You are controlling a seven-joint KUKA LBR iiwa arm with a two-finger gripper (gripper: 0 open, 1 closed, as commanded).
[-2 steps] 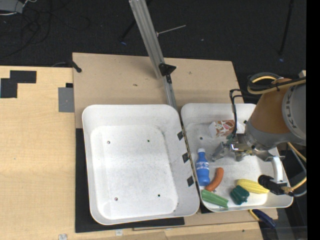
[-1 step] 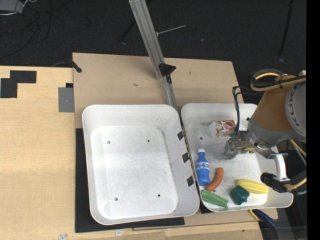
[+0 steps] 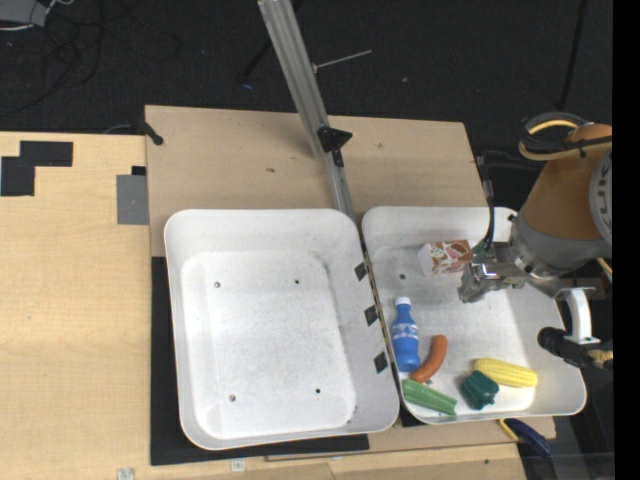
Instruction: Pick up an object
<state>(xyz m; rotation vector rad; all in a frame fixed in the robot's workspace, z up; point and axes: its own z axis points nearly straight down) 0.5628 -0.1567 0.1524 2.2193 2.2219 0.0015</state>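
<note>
Two shallow white plastic bins are sitting side by side on the light wooden desk (image 3: 70, 298), the left bin (image 3: 265, 328) and the right bin (image 3: 560, 388) touching along their inner walls, where small black clips are showing. Five loose objects are lying in the right bin: a small blue plastic bottle with a white cap (image 3: 404, 334) near the inner wall, an orange-red sausage-shaped toy (image 3: 431, 358) just beside it, a green pod-shaped toy (image 3: 429, 398) at the near edge, a dark green blocky toy (image 3: 480, 389) to its right, and a yellow corn-cob toy (image 3: 506, 372) just beyond that one. A crumpled white-and-red wrapper (image 3: 449, 255) is resting farther back in the same bin. The grey robot arm with its orange band (image 3: 560, 203) is reaching in from the right, and its metal two-finger hand (image 3: 472, 286) is hanging over the bin floor between the wrapper and the bottle, near the wrapper's lower edge; whether its fingers are parted or closed cannot be told, and nothing is visibly caught between them. A slanted aluminium rail (image 3: 300, 88) is rising behind the bins.
</note>
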